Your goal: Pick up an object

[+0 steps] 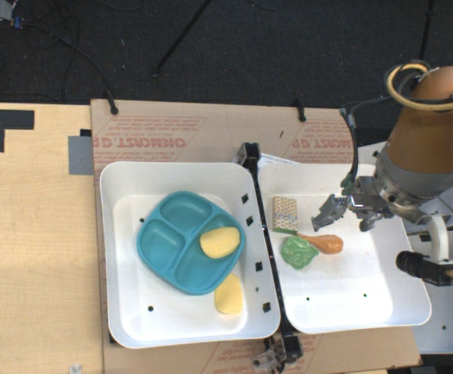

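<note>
Claw [329,213] spread open, holding nothing, hovering in right bin [398,306] just above orange carrot [325,244]. I judge: drop straight, straddle carrot across its width, avoid green leafy toy [297,252] touching its left end.

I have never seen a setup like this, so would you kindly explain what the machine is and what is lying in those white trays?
This is one camera looking down at a slant on a bench. The grey arm entering from the right is a robot with a two-finger gripper, hanging over the right bin, holding nothing visible. That bin holds a green leafy toy, an orange carrot-like piece and a small patterned block. The left bin holds a teal divided plate with one yellow piece on it and another yellow piece beside it.
</note>
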You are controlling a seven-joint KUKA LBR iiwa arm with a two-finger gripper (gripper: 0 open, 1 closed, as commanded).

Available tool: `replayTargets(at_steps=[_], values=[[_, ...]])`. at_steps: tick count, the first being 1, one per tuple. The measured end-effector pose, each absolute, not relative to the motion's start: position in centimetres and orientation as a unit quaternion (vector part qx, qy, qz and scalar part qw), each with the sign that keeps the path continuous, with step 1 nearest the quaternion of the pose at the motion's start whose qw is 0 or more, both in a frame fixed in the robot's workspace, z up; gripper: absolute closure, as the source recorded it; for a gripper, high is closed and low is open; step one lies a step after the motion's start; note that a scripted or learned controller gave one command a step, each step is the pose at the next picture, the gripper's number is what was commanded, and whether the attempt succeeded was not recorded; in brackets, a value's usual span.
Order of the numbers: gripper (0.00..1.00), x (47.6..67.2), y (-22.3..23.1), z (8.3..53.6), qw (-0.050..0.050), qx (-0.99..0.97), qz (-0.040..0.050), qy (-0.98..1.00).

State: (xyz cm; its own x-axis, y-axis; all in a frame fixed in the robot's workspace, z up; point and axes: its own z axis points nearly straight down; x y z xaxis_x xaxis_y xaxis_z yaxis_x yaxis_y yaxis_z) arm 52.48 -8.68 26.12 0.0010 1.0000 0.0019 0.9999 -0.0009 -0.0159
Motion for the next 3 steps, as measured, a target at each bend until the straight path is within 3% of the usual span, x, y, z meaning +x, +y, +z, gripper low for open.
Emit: replayTargets(at_steps=[1,3], values=[[0.00,52.7,-8.7,26.8,0.002,-0.707,0.0012,-0.707],[0.00,53.2,-8.1,17.7,0.003,-0.707,0.0019,-0.707]])
